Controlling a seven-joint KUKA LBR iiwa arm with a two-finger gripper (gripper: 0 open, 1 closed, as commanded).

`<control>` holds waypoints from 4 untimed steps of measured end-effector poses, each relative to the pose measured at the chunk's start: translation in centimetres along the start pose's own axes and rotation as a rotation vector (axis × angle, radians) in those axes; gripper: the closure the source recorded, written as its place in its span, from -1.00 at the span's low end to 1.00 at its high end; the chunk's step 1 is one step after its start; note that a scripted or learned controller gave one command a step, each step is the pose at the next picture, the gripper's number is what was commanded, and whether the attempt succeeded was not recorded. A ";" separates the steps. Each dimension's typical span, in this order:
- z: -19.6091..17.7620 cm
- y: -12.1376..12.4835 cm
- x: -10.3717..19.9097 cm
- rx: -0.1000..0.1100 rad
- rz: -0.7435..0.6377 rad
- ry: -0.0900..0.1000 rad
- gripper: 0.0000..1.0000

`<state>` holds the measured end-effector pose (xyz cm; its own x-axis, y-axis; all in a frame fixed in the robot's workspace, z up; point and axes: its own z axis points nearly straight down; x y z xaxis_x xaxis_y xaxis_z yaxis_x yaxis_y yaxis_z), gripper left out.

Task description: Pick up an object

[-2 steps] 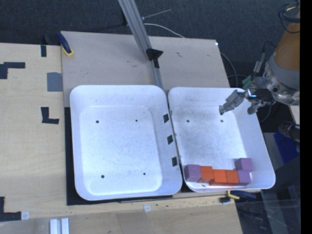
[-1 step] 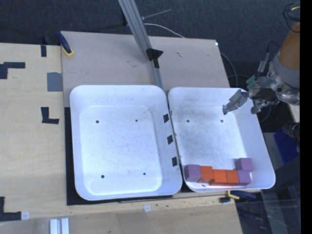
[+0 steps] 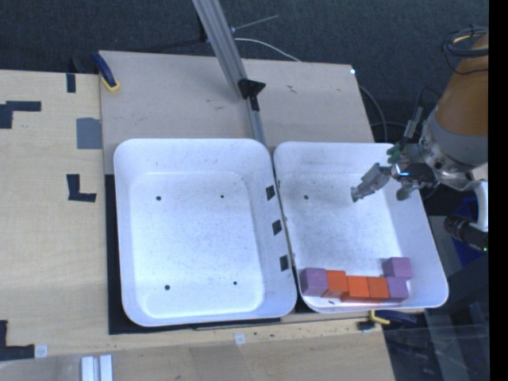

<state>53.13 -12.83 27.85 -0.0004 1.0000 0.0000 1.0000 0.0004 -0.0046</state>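
Observation:
Several small blocks lie in a row along the near wall of the right bin (image 3: 413,221): a purple block (image 3: 314,279) at the left end, orange blocks (image 3: 359,286) in the middle and purple blocks (image 3: 397,269) stacked at the right end. My gripper (image 3: 370,184) hangs over the upper right part of this bin, pointing left and down, well away from the blocks and farther back. Nothing shows in it. The grey arm with its orange band (image 3: 464,105) comes in from the right.
The left bin (image 3: 127,213) sits beside the right one, their rims meeting at the middle. A slanted metal rail (image 3: 226,50) crosses the board behind the bins. A cable runs near the bench's back right corner.

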 end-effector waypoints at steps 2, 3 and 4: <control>-5.5 6.0 -1.2 -0.005 -0.003 -0.002 -1.00; -14.1 11.6 1.2 -0.015 -0.005 -0.002 -1.00; -14.5 2.2 -0.8 -0.005 0.002 -0.001 -1.00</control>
<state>55.42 -13.64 42.38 0.0017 1.0000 -0.0007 1.0000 -0.0017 0.0004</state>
